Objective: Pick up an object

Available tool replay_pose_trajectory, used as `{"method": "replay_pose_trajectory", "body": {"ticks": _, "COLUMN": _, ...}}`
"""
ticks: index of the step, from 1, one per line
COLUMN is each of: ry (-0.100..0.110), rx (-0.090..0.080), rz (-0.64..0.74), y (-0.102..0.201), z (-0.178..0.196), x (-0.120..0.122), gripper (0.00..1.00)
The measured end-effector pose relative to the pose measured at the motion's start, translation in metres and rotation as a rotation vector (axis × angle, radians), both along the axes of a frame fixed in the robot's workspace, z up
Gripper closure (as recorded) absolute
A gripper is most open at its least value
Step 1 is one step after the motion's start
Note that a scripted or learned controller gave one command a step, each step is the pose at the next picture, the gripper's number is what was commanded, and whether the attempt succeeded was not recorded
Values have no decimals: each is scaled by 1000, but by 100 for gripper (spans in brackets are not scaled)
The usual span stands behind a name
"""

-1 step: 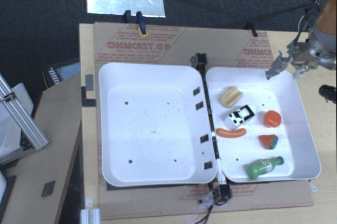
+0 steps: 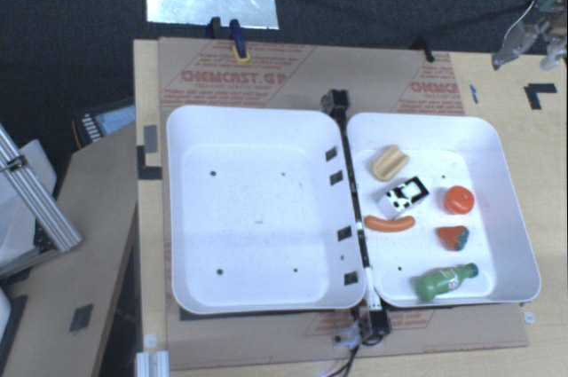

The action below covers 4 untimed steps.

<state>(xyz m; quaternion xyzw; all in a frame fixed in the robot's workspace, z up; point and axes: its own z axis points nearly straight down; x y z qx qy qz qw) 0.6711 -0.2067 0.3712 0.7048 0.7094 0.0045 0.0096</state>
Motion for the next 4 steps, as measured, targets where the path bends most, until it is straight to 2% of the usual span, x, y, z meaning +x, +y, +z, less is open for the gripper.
{"method": "replay_pose_trajectory", "body": {"ticks": 1, "ry": 26, "rx": 9, "rz": -5, "y": 1, "z": -150, "x": -3, "gripper": 0}}
{"method": "replay_pose_trajectory", "body": {"ticks": 2, "ry": 3, "rx": 1, "rz": -1, "y": 4, "z": 35, "x": -2, "gripper": 0}}
{"method": "replay_pose_trajectory", "body": {"ticks": 3, "ry": 30, "rx": 10, "rz": -5, "y": 1, "z": -136, "x": -4, "gripper": 0}}
{"method": "replay_pose_trajectory", "body": {"ticks": 4, "ry": 1, "rx": 1, "rz": 0, "y": 17, "z": 107, "x": -4, "gripper": 0}}
